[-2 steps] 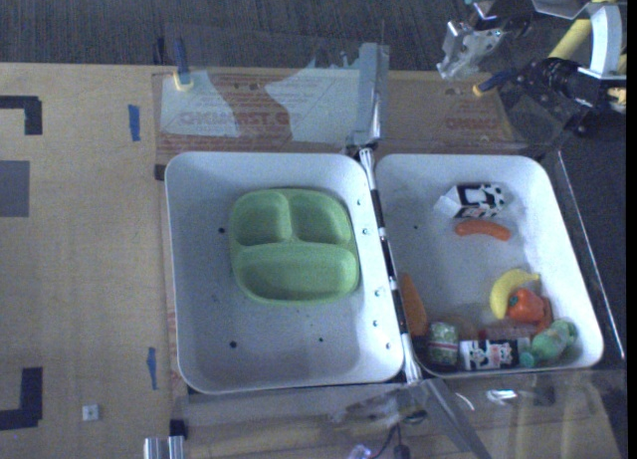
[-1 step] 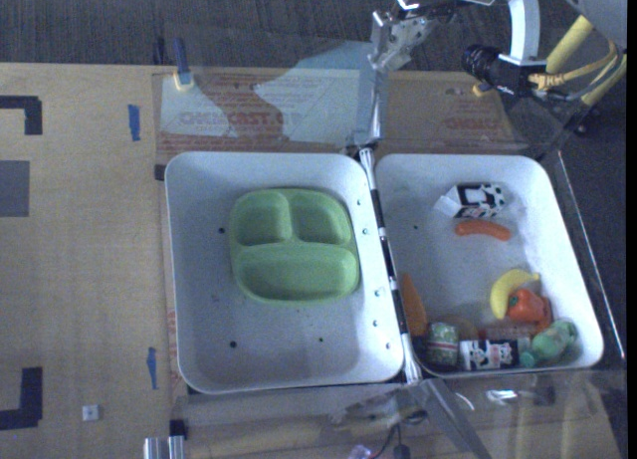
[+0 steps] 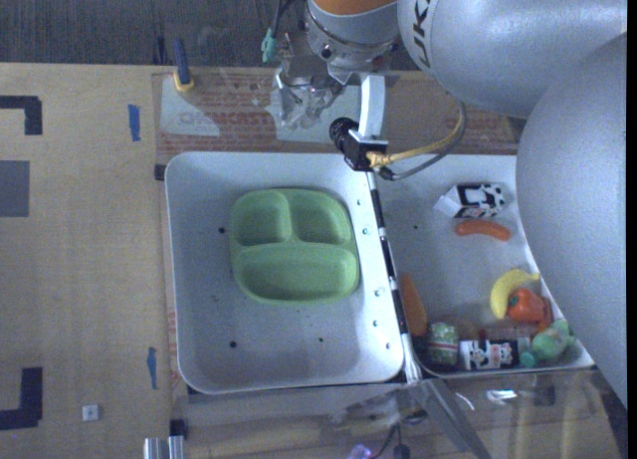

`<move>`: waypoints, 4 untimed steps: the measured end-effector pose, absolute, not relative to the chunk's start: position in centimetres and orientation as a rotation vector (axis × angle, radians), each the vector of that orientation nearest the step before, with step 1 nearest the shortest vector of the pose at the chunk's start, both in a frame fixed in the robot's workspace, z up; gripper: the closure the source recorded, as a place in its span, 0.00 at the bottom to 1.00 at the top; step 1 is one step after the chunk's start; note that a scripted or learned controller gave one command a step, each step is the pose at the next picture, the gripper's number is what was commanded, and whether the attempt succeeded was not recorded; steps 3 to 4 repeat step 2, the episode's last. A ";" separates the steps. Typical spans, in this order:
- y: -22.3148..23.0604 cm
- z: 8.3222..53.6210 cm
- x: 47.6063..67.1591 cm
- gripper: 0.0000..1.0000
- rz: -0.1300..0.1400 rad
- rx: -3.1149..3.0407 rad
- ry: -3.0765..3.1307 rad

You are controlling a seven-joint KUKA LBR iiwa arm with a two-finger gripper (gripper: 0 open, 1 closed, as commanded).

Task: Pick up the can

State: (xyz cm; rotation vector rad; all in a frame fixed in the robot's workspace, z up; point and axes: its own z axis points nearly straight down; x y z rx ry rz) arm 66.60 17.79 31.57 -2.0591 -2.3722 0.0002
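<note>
The metal two-finger gripper (image 3: 299,109) hovers at upper centre beyond the left white bin's rim (image 3: 259,156); finger state unclear; the small green can (image 3: 442,343) crowds the lower-right bin edge

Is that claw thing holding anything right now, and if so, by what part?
It cannot be told. The claw sits above the far edge of the left bin, too blurred to make out anything in it. The toys lie in the right bin.

Two white bins (image 3: 189,248) — one green tray (image 3: 295,246), one banana (image 3: 508,288), two milk cartons (image 3: 480,198) — one can (image 3: 442,344)
</note>
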 end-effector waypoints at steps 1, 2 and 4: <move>17.9 32.7 66.7 1.00 -0.005 -2.058 -2.377; 10.6 35.2 66.7 1.00 -0.003 -2.390 -2.043; 10.6 35.2 66.7 1.00 -0.003 -2.390 -2.043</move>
